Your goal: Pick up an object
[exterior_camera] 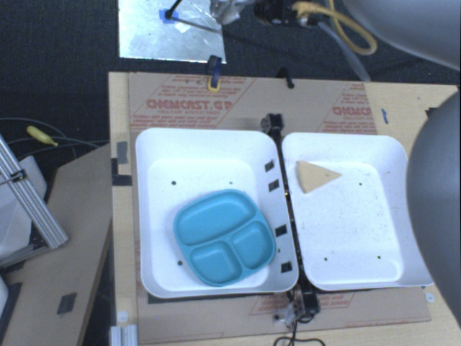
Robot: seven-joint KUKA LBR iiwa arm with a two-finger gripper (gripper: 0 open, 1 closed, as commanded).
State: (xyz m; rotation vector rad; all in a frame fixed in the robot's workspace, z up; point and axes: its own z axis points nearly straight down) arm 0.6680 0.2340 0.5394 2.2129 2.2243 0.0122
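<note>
Blue plastic tray (224, 236) lies flat in left bin (155, 157); tan wedge (314, 175) lies in right bin (389, 157), both unobstructed for top-down picking. My gripper (229, 6) is parked beyond the bins; its aperture cannot be determined.

Camera view, single, fixed: you look down from above the bench at a slant, with the far edge of the tan cardboard-covered bench top (302, 96) toward the top of the frame and the near edge at the bottom. Framing: the two shallow white plastic bins, left (155, 193) and right (389, 193), sit side by side around the middle, both whole apart from the right bin's far-right edge, which the arm covers. Distance: moderate; you also see dark carpet floor (57, 49) beyond and left of the bench. Right side: the blurred grey arm body (436, 215) looms very near your lens, entering from the right.
</note>
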